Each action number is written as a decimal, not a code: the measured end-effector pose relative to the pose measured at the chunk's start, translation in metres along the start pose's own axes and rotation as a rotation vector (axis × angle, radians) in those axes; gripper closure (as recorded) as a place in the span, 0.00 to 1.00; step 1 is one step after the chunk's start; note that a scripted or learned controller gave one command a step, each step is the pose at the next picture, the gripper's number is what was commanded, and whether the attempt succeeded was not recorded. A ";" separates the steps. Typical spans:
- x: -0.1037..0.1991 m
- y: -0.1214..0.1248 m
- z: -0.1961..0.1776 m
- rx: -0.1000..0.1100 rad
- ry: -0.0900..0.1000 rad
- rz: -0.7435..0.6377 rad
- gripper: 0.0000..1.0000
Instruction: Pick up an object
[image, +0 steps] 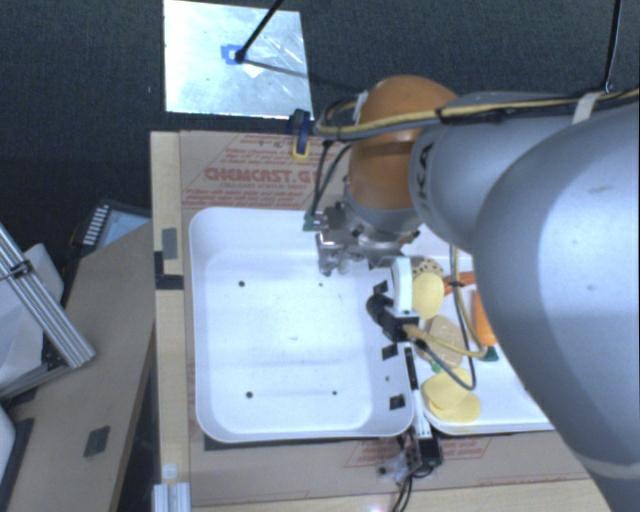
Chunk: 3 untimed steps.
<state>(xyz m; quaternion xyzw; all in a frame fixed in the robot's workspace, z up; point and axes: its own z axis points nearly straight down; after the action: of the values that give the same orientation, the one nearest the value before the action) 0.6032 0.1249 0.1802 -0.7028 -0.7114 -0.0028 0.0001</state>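
You see the gripper (333, 262) hang low over the far right part of the shallow white plastic left bin (215, 300). You cannot tell its state. The soft yellow toys (447, 345) lie right of that bin, not yet picked.

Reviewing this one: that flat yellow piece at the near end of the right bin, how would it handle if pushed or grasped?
The flat yellow piece lies low and disc-like, so it would probably slide rather than roll. Its thin profile likely makes a top grasp hard. It looks light, perhaps toy food.
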 end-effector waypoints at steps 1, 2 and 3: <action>0.057 0.069 -0.014 -0.006 0.000 0.003 1.00; 0.113 0.065 -0.078 -0.003 0.000 0.003 1.00; 0.110 0.069 -0.235 -0.016 0.003 0.006 1.00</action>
<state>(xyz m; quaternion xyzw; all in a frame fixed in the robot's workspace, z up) 0.6695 0.2346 0.4163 -0.7048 -0.7093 -0.0096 -0.0047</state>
